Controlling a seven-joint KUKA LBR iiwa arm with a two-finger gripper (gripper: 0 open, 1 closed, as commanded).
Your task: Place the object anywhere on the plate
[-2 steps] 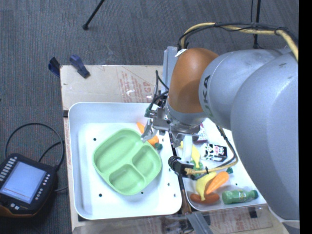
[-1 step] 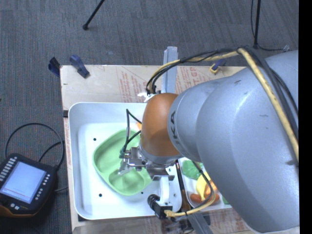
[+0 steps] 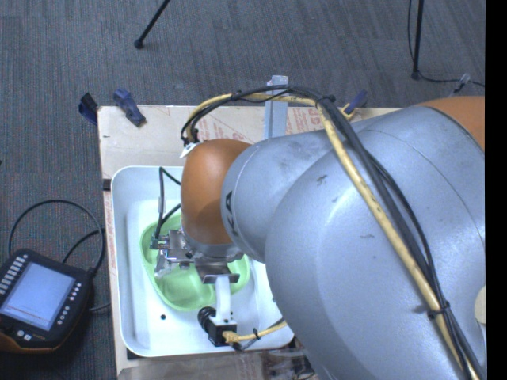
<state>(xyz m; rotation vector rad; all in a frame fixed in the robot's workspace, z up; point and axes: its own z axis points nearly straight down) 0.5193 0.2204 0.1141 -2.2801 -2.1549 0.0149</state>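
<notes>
A light green plate (image 3: 176, 290) lies in the left white bin (image 3: 131, 212), partly covered by the arm's wrist. My gripper (image 3: 184, 261) hangs low over the plate's middle, its metal body and orange band blocking the view of what lies beneath. The fingertips are hidden under the wrist housing. No separate object can be made out on the plate or in the bin.
The big grey arm fills the right half of the view and hides the right bin. A black cable fitting (image 3: 212, 324) hangs near the bin's front. A teach pendant (image 3: 40, 298) lies on the floor at left. Blue clamps (image 3: 127, 105) sit at the bench's back left corner.
</notes>
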